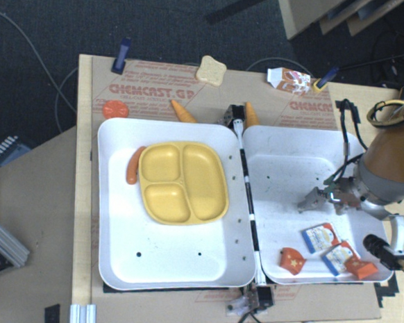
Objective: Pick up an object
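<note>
I am at the reaching step of the pick, and nothing is taken yet. The arm (386, 161) comes in from the right edge of the frame, and its end effector (319, 199) hangs over the bare floor of the right bin (285, 164), at the right middle of the picture. I see two grey fingers spread apart with only white bin floor between them, so I judge it wide and holding nothing. Whether the tips already touch the floor, I cannot tell from this slanted view.

The things I could pick lie below the end effector, in the lower right of the frame. A small blue and white packet (320, 237) is the nearest one, just below and a little right of the fingers. A second packet (339, 257) lies beside it toward the corner, touching or almost touching an orange piece (365, 270). A red strawberry-like toy (292, 260) lies apart from them, near the lower rim of the bin.

In the left bin (115, 206) there is a yellow divided tray (184, 182) with a red sausage-like toy (133, 166) along its left side, well apart from the arm.

For the next move I think the end effector must shift toward the lower right, centre over the near packet and go down. The packet looks flat, so the fingers may slide over it; the strawberry toy seems easier to grip.
</note>
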